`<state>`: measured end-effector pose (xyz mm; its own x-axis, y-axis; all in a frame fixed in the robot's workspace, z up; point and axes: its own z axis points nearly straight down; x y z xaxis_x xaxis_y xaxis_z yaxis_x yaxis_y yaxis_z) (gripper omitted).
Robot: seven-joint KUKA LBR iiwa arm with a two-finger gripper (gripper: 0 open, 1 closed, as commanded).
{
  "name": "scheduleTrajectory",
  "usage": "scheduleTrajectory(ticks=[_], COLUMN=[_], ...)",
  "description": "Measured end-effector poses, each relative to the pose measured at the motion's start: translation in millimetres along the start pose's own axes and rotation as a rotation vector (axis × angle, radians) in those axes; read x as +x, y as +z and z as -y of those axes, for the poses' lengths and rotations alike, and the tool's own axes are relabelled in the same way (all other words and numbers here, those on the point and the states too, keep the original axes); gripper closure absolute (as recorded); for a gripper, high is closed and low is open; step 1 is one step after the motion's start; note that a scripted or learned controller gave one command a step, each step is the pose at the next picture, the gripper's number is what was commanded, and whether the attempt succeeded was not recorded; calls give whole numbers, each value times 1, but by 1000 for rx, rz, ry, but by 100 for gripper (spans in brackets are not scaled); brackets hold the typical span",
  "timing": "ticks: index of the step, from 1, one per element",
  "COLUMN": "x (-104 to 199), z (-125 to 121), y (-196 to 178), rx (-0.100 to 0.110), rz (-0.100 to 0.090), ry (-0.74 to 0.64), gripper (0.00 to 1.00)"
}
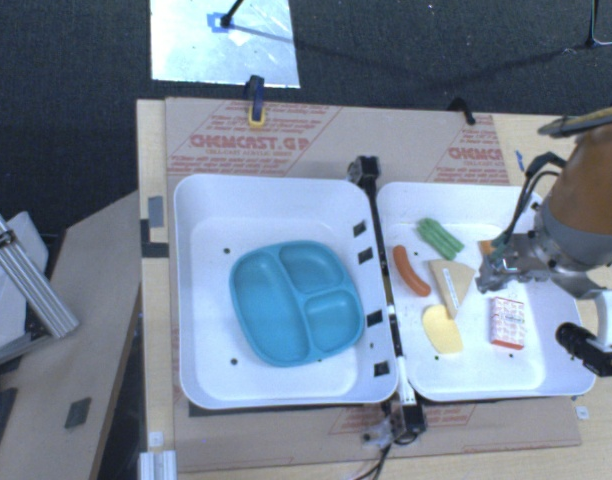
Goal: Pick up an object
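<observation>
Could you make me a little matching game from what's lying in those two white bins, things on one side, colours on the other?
Things:
1. tray
2. sausage
3. bean pod
4. box

Colours:
A. green
B. red and white
C. blue
D. orange-red

Pairs: 1-C, 2-D, 3-A, 4-B

A blue tray (294, 301) with three sections lies in the left white bin (201, 218). Both bins sit on a brown board with red letters (316, 138). A shiny silver sheet (186, 28) lies on the dark floor behind it.
</observation>
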<state>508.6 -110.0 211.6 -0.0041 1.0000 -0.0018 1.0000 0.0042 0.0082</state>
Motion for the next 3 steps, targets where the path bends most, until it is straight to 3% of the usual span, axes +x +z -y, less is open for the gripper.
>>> scheduleTrajectory(ticks=[3], x=[145], z=[-100], y=[-22], rx=[3], rz=[-3], ry=[-5], gripper=[100])
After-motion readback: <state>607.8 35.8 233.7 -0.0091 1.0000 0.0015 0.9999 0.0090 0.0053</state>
